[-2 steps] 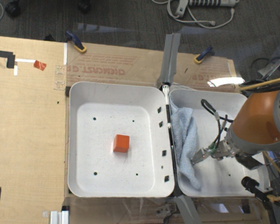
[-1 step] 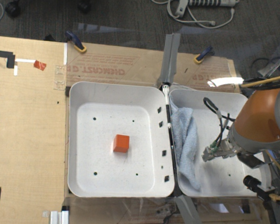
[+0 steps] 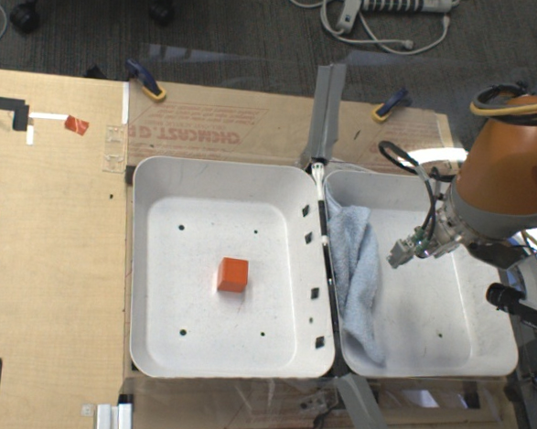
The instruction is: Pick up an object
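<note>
Block of orange-red colour is the thing we are seeing as the object of the task, and it is lying in the left bin, near the middle of the white floor, a little toward the front. It is standing flat, apart from all the walls.

We are starting from the gripper. It is hanging over the right bin, in the upper middle part of it, at the end of the grey arm with the orange band that is reaching in from the right. The gripper is looking small and dark from this angle, and we cannot tell how it is set. We are seeing nothing between its tips.

Just to the left of the gripper, a light blue cloth is lying along the left wall of the right bin, crumpled, from the back corner down toward the front.

Going further out, the two bins are sitting side by side, touching, on a cardboard sheet that blue clamps are holding at the back edge.
</note>
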Robot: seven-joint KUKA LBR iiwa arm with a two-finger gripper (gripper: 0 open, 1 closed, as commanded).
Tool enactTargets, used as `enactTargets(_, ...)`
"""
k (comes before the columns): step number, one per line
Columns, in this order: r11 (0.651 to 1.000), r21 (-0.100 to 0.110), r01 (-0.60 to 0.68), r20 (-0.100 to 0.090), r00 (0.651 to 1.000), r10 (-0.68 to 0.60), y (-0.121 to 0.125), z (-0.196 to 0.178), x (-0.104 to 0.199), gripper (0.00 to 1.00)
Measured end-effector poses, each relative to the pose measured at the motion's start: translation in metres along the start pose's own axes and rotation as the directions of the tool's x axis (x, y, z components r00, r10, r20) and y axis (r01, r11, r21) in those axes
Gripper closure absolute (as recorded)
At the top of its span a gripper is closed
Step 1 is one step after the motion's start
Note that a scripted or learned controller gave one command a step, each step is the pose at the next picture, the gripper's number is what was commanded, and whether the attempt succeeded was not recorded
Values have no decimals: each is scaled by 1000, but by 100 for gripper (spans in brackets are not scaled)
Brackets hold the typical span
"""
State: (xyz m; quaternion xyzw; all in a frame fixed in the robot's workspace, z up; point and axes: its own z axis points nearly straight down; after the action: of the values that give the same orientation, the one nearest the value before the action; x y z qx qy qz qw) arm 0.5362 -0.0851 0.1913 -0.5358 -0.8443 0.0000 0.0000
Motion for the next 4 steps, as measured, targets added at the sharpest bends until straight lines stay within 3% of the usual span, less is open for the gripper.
enactTargets(1, 903, -2, 429, 3, 903, -429, 19, -25, -53, 100)
enactTargets(2, 704, -1, 710, 4, 704, -710, 10, -9, -106, 100)
enactTargets(3, 680, -1, 733, 1, 680, -733, -31, 34, -103, 100)
enactTargets(4, 498, 0, 867, 7, 498, -867, 9, -26, -122, 100)
